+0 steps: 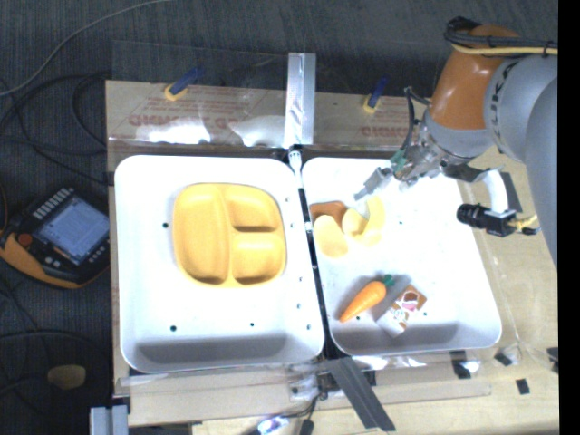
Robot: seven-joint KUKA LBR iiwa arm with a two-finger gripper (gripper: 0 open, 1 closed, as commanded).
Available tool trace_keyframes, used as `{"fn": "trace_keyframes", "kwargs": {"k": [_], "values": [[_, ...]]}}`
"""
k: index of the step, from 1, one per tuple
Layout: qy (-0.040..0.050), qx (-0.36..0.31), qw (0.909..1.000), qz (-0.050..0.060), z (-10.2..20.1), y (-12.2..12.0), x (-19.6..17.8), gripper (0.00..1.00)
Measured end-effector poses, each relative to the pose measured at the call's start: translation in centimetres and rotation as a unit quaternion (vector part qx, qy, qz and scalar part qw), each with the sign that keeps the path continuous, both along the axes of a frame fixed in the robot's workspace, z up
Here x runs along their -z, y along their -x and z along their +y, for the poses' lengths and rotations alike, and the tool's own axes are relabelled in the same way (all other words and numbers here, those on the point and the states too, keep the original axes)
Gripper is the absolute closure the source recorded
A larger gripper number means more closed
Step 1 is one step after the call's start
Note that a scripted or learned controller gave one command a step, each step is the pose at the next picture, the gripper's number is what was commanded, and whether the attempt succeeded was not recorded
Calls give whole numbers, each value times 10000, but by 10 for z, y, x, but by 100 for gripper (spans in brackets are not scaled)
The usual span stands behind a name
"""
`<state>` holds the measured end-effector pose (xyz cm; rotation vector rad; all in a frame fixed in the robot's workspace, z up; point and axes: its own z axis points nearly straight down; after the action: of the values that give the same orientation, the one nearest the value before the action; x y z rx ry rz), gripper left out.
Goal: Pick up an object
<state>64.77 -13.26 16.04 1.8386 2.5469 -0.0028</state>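
The right bin (453,270) holds several small items. Two pale yellow rounded pieces (332,237) lie near its left wall, with a brown-orange piece (326,211) just above them. An orange toy carrot (362,299) with a green top lies near the front. A small white and brown box (406,306) sits beside the carrot. My gripper (361,207) reaches down from the upper right. Its tip is at the right-hand yellow piece (370,222), and I cannot tell whether it touches it.
A yellow divided tray (227,232) lies in the left bin (145,333). The bins' shared wall (308,261) runs just left of the yellow pieces. A control pendant (59,236) rests off the bench at the left.
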Motion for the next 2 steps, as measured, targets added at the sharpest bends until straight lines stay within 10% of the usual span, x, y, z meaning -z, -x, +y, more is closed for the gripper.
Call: {"fn": "trace_keyframes", "kwargs": {"k": [1,2], "values": [[-2,-111,9999,-8,-14,-21,-13,0],[-4,-569,9984,-13,-25,0,66,0]]}}
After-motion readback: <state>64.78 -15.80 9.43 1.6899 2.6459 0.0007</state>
